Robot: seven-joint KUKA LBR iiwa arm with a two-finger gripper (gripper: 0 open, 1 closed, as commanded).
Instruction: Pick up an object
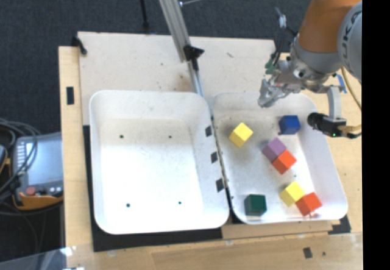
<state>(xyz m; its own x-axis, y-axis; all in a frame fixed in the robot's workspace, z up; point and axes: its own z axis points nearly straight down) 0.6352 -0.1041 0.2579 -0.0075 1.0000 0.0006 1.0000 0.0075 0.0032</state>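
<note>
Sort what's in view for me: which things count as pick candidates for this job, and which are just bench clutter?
Job things, all in the right bin:
yellow cube, blue cube, purple cube, orange cube, second yellow cube, second orange cube, green cube; tool hanging above the bin's far edge.

Lying about:
left bin, slanted metal rail, control pendant.

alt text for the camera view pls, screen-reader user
The robot's hand hovers over the right bin's far edge, holding nothing visible. That bin holds seven colored blocks; the nearest is a blue block.
</note>
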